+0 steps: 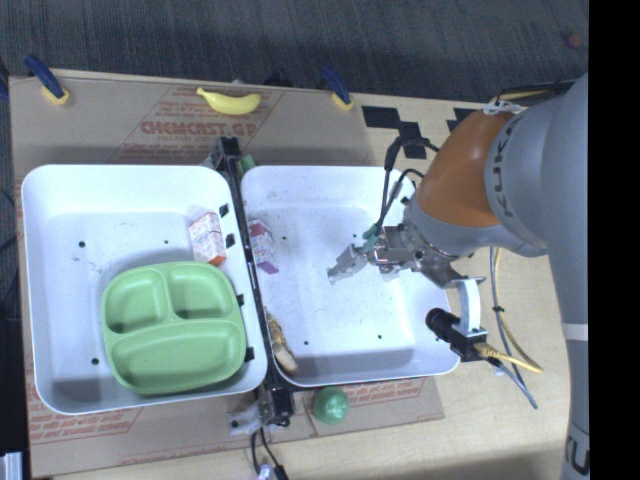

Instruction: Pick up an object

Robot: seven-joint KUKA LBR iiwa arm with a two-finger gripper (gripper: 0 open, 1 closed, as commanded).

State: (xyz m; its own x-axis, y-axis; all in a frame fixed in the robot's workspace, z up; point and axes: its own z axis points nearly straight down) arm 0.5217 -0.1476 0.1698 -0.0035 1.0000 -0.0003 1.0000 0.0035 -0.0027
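The gripper [345, 265] hangs low inside the right bin [330, 363]; whether its jaws are open, I cannot tell. The nearest candidate, a small packet [262, 246] by the left wall, looks light, crushable and probably slick, best pinched across its narrow sides.

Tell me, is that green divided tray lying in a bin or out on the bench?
In a bin. The green divided tray lies flat inside the left white bin.
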